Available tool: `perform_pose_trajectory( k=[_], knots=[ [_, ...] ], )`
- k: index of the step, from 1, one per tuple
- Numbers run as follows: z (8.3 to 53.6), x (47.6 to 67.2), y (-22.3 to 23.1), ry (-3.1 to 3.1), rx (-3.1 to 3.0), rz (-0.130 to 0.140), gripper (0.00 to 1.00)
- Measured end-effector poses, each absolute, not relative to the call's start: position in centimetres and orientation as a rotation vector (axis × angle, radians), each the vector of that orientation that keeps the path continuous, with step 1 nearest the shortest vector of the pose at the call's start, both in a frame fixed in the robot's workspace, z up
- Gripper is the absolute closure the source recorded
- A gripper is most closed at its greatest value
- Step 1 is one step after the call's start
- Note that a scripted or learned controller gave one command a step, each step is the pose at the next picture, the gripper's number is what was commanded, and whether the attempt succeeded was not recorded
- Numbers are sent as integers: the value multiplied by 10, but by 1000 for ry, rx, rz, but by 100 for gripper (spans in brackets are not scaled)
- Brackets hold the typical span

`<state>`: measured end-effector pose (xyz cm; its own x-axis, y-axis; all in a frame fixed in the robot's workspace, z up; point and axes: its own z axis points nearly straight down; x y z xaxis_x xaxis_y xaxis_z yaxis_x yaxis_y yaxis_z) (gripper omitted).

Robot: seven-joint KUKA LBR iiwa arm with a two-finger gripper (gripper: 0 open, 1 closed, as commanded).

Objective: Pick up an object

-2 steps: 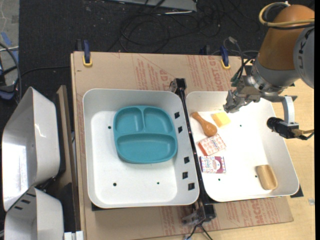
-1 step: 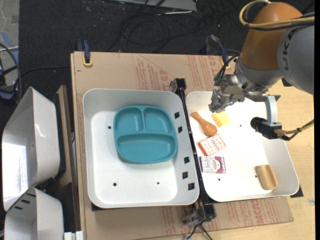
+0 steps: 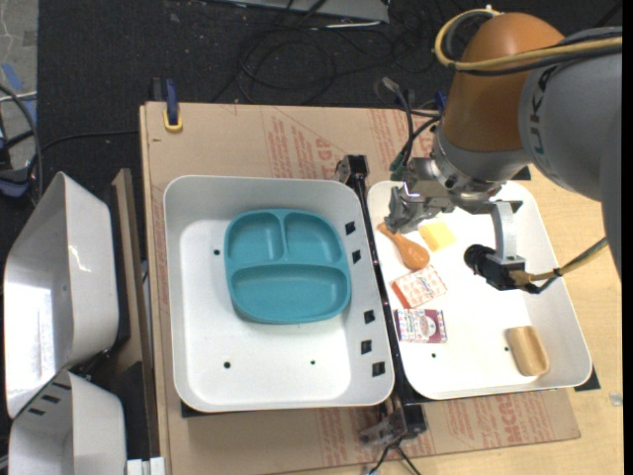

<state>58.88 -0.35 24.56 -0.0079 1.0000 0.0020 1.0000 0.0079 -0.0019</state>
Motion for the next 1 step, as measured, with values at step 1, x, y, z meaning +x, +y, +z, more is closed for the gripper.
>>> perform_pose_trajectory(
  k=[1],
  knots=[
    [246, 584, 41, -2229, -2212, 1, 100]
  ],
)
